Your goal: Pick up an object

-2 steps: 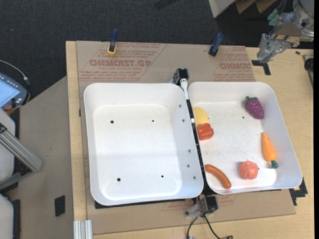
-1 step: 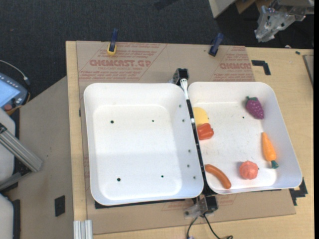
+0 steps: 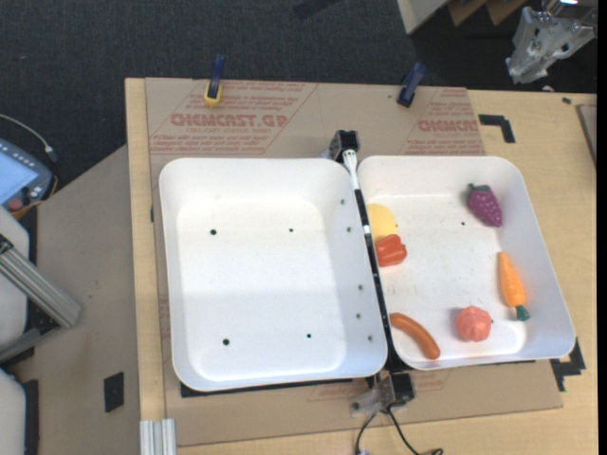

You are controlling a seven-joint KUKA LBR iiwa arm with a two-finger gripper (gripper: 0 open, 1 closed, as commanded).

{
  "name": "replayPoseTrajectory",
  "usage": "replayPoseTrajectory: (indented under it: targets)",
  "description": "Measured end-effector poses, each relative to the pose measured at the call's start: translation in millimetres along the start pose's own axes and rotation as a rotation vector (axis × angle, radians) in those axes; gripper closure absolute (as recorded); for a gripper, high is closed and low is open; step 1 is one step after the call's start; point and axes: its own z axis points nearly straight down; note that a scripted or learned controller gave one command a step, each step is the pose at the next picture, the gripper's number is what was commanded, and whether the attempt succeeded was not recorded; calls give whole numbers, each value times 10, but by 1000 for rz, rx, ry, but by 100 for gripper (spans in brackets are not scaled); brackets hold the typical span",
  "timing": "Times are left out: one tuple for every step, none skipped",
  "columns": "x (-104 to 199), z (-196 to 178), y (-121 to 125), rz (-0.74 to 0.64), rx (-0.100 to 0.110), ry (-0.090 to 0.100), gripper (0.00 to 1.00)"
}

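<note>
The grey metal two-finger gripper (image 3: pixel 548 38) is seen at the upper right corner of the view, above the dark floor beyond the bench's far edge, well apart from both bins. It is small and partly cut off by the frame, so whether it is spread or closed cannot be told; nothing is seen held in it.

Nearest to it lies the shallow white plastic bin on the right (image 3: pixel 432 183), in which six toy foods are scattered. A purple bunch of plastic grapes (image 3: pixel 485 205) rests near the far right corner. An orange plastic carrot with a green tip (image 3: pixel 512 284) is laid along the right wall, and a pinkish-red round plastic fruit (image 3: pixel 473 323) sits just beside its lower end. A reddish-orange plastic sausage (image 3: pixel 415 336) is placed near the front left corner. Against the left wall a pale yellow rounded plastic piece (image 3: pixel 381 220) is found, with a red plastic pepper-like piece (image 3: pixel 390 251) touching its near side.

The shallow white plastic bin on the left (image 3: pixel 190 282) is set edge to edge with the right one; small dark holes are seen in its floor. Both bins are borne by a brown cardboard sheet printed with red lettering (image 3: pixel 237 112), held at its far edge by a yellow-and-blue clamp (image 3: pixel 215 81) and a dark blue clamp (image 3: pixel 411 84).
</note>
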Motion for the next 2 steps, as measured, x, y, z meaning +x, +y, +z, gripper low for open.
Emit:
replayPoseTrajectory:
  targets:
    - [-239,40,-441,5,13,0,100]
    - [-396,32,-971,5,13,0,100]
